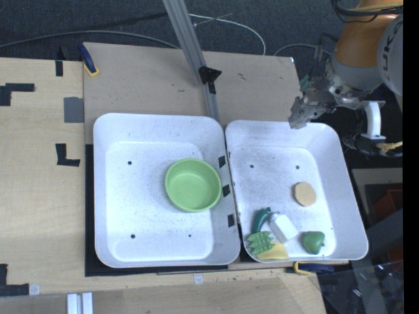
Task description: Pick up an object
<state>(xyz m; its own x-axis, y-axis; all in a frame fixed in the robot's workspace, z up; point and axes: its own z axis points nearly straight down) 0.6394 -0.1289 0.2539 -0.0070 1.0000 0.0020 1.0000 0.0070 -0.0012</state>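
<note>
Nearest, crowded against the front wall of the right bin: a leafy green toy touching a yellow piece, a white block just behind, a dark green piece beside that, and a green pepper-like toy slightly apart to the right. Packed closely enough, probably, to make a clean grasp on any single one awkward. A little farther in, lying flat and alone on open floor, a tan disc; judged the easiest candidate for pick-up, with free room on all sides. In the left bin, upright and near the centre, a green bowl, well apart from everything else. At the far rim of the right bin, poised above the back corner and clear of all objects, the end effector; degree of opening impossible to tell at this angle, nothing seen in its grasp. Farthest, on the bench, a slanted grey pole between the bins and a blue clamp at the left edge.
</note>
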